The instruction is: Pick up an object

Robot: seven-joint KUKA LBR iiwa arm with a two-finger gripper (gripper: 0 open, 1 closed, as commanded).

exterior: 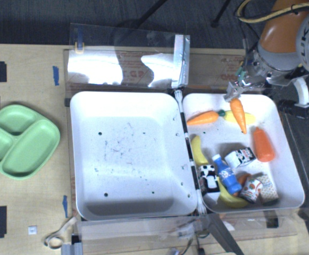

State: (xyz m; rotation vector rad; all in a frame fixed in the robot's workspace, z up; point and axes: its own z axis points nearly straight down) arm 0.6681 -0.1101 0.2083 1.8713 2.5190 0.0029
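Orange carrot hangs clamped by its top in the end effector above the right bin's far edge; the thin tip grip could slip, dropping it.

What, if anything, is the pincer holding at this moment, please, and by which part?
The pincer appears to hold a carrot by its top, stem end; the carrot hangs tip down over the right bin.
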